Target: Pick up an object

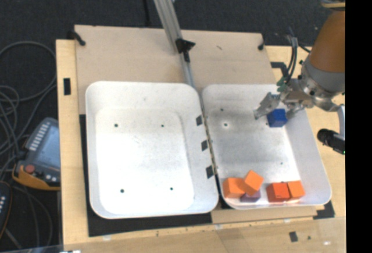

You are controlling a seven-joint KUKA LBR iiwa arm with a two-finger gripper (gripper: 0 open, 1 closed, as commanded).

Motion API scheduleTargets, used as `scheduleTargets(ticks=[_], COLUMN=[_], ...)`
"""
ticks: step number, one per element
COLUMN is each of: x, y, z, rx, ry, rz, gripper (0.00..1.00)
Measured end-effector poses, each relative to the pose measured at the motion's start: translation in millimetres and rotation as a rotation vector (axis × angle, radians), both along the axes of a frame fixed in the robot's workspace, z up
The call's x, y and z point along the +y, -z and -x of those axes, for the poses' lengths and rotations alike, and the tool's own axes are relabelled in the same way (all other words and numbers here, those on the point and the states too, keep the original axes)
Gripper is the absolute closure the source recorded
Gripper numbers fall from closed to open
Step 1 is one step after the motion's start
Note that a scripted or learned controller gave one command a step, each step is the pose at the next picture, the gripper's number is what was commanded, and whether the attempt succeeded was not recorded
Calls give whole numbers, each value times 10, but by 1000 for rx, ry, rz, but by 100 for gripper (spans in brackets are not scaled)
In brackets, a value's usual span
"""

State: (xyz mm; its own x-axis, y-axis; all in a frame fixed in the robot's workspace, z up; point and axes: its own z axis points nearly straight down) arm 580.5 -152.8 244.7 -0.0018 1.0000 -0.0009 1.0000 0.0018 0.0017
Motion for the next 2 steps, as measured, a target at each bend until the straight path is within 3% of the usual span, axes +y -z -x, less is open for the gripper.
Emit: scheduleTargets(ticks=[1,2], x=[-1,-464], y=[0,1085], z=[0,364], rx=[0,9], ry=[1,5], rz=[0,0], gripper=[0,0])
